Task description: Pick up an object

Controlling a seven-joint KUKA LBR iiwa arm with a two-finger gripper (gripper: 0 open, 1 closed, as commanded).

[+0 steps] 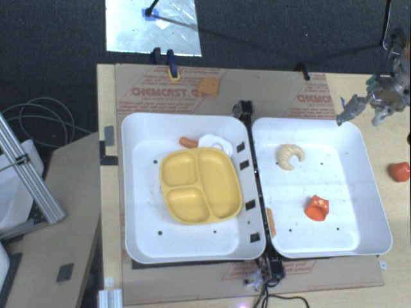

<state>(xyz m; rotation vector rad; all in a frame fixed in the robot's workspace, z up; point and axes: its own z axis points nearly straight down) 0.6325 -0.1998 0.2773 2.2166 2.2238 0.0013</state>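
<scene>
A pale croissant (290, 154) lies in the upper left part of the right bin (366, 172). An orange-red toy piece (316, 208) sits lower in the same bin. In the left bin (138, 172) a yellow divided plate (199, 185) rests near the middle, with a small orange sausage (188, 142) and a white piece (215, 144) just behind it. My gripper (363, 110) hangs open above the right bin's far right corner, with nothing between its fingers.
A red object (400, 171) lies on the bench right of the right bin. A tan block (209, 86) sits on the cardboard behind the left bin. Black clips line the seam between the bins (247, 165). A metal frame (26, 172) stands at the left.
</scene>
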